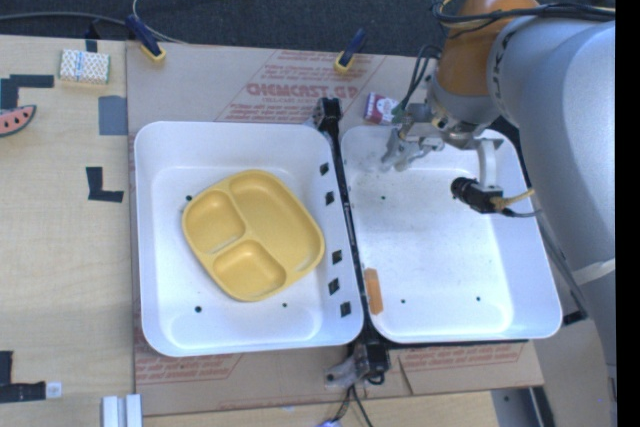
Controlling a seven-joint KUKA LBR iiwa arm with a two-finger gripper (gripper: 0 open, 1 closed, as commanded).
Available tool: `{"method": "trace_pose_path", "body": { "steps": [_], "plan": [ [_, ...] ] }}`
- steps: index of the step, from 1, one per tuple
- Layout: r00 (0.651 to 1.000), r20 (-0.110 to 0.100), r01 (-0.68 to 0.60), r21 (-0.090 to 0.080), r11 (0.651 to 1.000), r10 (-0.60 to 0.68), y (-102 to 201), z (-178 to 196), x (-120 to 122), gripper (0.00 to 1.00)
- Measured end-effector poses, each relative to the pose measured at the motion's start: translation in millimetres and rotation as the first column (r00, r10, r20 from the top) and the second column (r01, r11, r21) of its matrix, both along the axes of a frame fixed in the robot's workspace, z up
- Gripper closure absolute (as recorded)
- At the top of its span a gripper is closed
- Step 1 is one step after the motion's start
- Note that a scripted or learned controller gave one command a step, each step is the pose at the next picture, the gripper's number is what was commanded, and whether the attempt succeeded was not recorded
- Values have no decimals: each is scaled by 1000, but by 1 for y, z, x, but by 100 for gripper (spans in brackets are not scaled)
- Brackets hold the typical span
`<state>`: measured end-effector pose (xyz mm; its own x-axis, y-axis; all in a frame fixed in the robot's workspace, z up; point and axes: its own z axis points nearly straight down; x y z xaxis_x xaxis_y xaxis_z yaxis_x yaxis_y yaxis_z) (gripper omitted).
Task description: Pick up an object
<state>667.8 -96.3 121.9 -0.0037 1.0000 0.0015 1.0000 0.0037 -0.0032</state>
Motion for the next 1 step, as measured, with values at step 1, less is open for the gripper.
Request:
{"method": "trace_pose_path", "body": {
  "steps": [1],
  "plan": [
    [1000,0,0,0,1000,0,0,0,0,0]
  ]
}}
